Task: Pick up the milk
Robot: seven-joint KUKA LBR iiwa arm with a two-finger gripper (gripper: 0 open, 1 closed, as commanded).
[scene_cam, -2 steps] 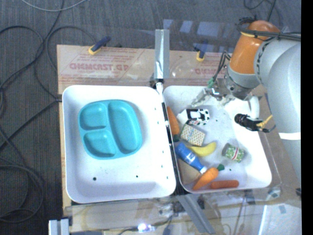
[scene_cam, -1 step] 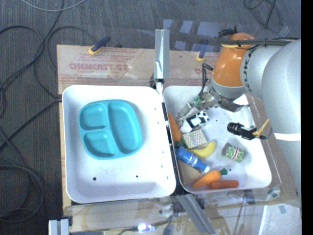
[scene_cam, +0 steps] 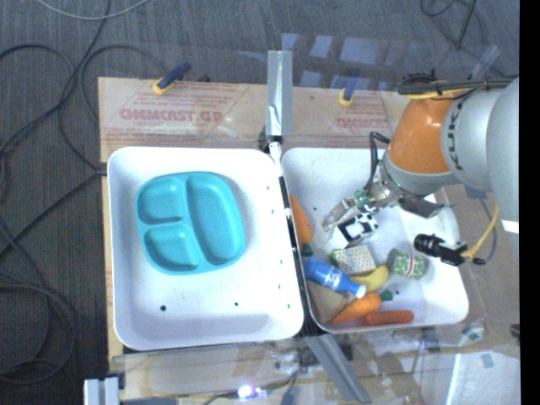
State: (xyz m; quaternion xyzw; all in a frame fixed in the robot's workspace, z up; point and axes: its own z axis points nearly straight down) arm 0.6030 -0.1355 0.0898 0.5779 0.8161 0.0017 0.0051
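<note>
Camera view: milk not yet lifted

Left bin [scene_cam: 126, 310] holds a blue divided plate [scene_cam: 192, 220]. In the right bin [scene_cam: 456, 302], the blue milk bottle [scene_cam: 333, 278] lies untouched among toy food. Above it, the gripper [scene_cam: 353, 216] hovers, fingers spread, holding nothing; the grasp remains.

Gripper [scene_cam: 344, 215] hangs above blue bottle [scene_cam: 332, 278], possibly the milk; banana [scene_cam: 371, 278] just right of it.
</note>
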